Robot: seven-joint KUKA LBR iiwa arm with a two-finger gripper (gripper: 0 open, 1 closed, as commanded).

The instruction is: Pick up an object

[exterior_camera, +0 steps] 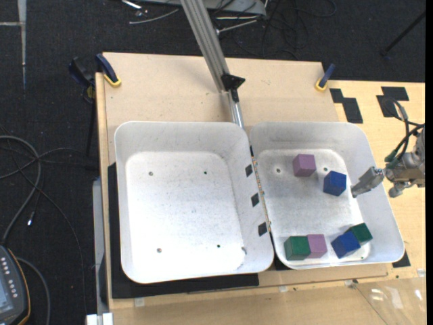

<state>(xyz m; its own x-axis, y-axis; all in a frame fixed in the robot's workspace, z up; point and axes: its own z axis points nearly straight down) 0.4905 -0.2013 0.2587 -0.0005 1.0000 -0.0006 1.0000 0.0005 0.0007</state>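
Gripper at the right rim, blue cube closest

The gripper (385, 181) was seen at the right edge of the right bin (379, 156), only partly in frame, with one grey finger reaching in over the rim. Nothing was seen between its fingers; whether they were set wide or narrow could not be told.

Six cubes were found in the right bin. A blue cube (335, 183) lay just to the left of the gripper, near it but apart, and was judged the nearest candidate. A purple cube (304, 164) lay beyond it, further left and slightly toward the back. Along the front wall a green cube (296, 248) and a second purple cube (316, 245) were touching, and a second blue cube (346, 243) and a small green cube (362, 233) were pressed together in the front right corner. The left bin (135, 141) was left out of account.

No long axis could be given for the blue cube, its sides being equal. It was seen turned slightly askew to the bin walls. A short leftward reach was judged sufficient, with the fingers squared to its faces.
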